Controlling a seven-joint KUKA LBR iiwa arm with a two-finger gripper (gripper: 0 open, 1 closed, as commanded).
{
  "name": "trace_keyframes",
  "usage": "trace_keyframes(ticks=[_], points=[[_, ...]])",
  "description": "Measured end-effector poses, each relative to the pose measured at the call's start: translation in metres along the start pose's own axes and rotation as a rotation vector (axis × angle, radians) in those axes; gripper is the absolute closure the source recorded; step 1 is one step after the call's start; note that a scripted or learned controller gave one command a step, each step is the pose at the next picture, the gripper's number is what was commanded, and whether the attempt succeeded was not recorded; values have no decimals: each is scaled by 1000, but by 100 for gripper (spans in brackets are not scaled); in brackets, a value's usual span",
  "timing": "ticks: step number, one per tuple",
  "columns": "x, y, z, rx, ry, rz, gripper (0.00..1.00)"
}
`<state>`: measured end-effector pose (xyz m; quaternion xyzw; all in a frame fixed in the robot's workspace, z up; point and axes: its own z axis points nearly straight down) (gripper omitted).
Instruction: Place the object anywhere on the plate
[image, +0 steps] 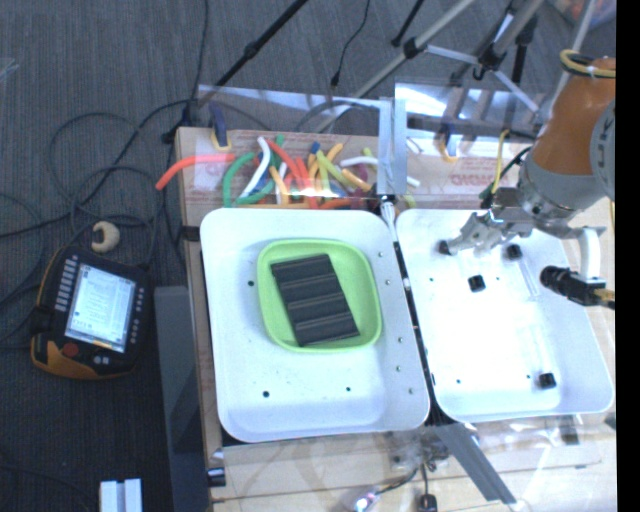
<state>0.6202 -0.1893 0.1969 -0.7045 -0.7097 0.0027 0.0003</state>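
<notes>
- Bins first: the left bin (230, 400) carries the plate and the right bin (500, 340) lies under the arm. The two touch along a raised middle seam. A low crossing over that seam could catch a rim and jolt both bins.
- Arm (575, 130): it reaches in over the far corner of the right bin, well apart from the plate. If the program sends it to the left bin again, a sweep at plate height could drag everything sideways.
- Plate (268, 290): green, with a shallow rim, sitting near the middle of the left bin. It looks light, so a nudge would probably slide it.
- Dark ridged block (313, 298): it lies flat inside the plate, slightly turned, with green showing all round it. I judge the task as good as met, so the main danger is a needless second grab that lifts or tips the block out.
- Gripper (470, 240): it hovers low over the right bin's far side with no block in it. Whether it is released or clenched I cannot tell.
- Small black pieces (476, 283): they are scattered on the right bin's floor, one near the gripper. A descent here could pin or flick one.
</notes>
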Motion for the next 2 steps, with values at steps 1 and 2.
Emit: trace_keyframes(ticks=[1,2], points=[[66,-49,31,-10,-6,-43,100],[71,-50,34,-2,0,-49,0]])
